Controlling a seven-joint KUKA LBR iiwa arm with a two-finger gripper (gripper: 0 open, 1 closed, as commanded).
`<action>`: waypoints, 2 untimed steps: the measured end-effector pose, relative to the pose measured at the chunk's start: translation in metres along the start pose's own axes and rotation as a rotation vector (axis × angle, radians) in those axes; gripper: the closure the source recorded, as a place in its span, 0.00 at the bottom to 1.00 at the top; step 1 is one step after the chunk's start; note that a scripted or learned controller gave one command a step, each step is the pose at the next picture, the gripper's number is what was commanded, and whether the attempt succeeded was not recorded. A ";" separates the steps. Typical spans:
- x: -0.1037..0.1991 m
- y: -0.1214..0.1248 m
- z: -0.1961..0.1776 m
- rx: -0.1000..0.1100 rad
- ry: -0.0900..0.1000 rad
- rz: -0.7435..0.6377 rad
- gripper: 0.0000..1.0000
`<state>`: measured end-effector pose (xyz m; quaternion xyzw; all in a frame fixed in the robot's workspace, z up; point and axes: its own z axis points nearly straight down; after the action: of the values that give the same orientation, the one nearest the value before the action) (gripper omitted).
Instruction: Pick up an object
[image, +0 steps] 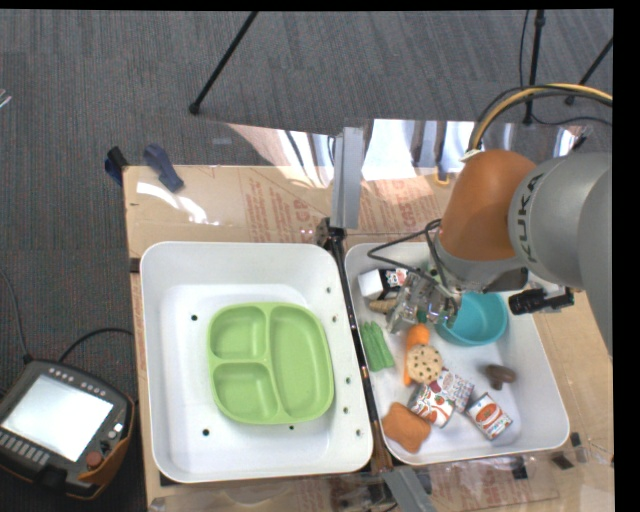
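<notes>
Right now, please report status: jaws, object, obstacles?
Gripper low in right bin, nothing visibly held. Carrot just below. Teal bowl, cookie crowd close.

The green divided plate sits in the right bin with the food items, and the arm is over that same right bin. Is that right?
Not quite. In the camera view the green divided plate lies in the left bin, alone. The food items are in the right bin, and the gripper is over that right bin, as you said.

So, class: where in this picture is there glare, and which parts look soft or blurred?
Camera view: glare streaks the clear sheet behind the left bin; the end effector looks soft, its detail lost; the green plate is evenly lit and sharp.
</notes>
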<state>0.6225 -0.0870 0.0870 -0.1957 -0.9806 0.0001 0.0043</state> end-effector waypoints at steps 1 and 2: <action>-0.001 -0.037 -0.233 -0.004 -0.015 0.140 1.00; 0.001 -0.036 -0.225 0.000 -0.002 0.138 0.00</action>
<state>0.6098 -0.1204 0.3124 -0.2630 -0.9648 0.0005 0.0032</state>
